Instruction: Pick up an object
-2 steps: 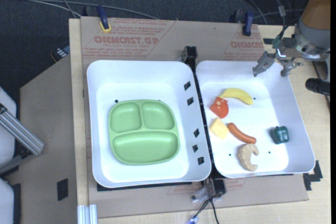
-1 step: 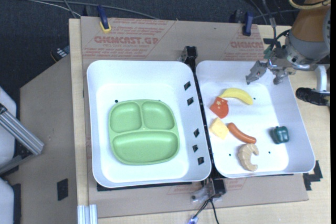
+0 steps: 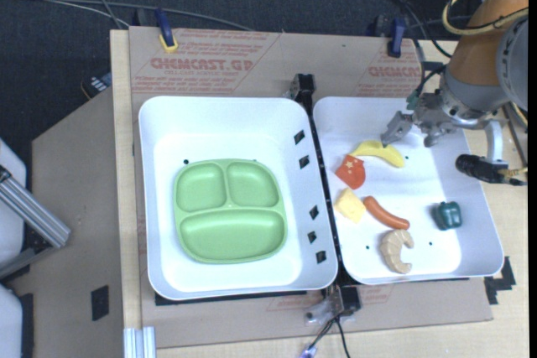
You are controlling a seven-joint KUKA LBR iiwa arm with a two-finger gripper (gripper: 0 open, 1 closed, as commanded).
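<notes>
Dark carpet crossed by thin cables surrounds my desk (image 3: pixel 126 180), a pale board topped with a cardboard sheet (image 3: pixel 218 63) printed in red; I read "CHEMCAST GP" at its upper left, and a fainter repeat at upper right. Two shallow white plastic bins sit side by side with rounded corners. In the left bin (image 3: pixel 155 180) lies a matte green divided plate (image 3: pixel 229 210), two small compartments over one wide one. The right bin (image 3: pixel 470 239) holds glossy toy food: a curved yellow banana (image 3: pixel 379 153) in the upper middle, a red piece (image 3: pixel 352 172) just below-left of it, a pale yellow wedge (image 3: pixel 350 205), an orange-red sausage (image 3: pixel 387 213) touching that wedge, a beige curled shrimp (image 3: pixel 397 251) near the bottom edge, and a dark green chunk (image 3: pixel 448 215) toward the right wall. My claw (image 3: pixel 415 128) hangs over the bin's upper right, its two grey fingers spread apart, pinching nothing, just above-right of the banana.
</notes>
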